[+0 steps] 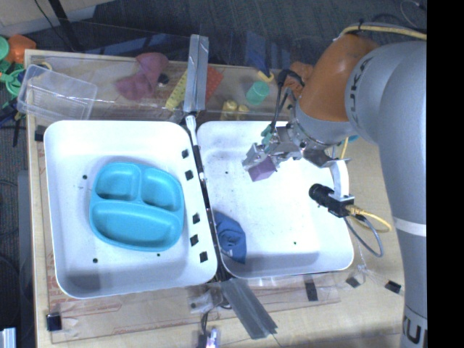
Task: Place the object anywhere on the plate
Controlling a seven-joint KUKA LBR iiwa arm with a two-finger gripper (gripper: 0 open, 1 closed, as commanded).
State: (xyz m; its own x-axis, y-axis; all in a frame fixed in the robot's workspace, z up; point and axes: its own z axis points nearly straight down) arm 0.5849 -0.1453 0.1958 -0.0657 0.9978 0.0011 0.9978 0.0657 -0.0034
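A light blue divided plate (138, 209) lies in the middle of the left bin (69, 158). Over the upper part of the right bin (297, 220), my gripper (262, 158) reaches in from the right and is shut on a small purple block (262, 170), which hangs at its fingertips just above the bin floor. The block is to the right of the divider between the bins, well apart from the plate. A crumpled dark blue object (230, 239) lies in the right bin's lower left corner.
A raised divider with black clips (197, 194) separates the bins. Behind them stand a clear plastic box (54, 93) and several small toys (148, 75), among them a green one (257, 91). A black cable fitting (328, 198) hangs off my wrist.
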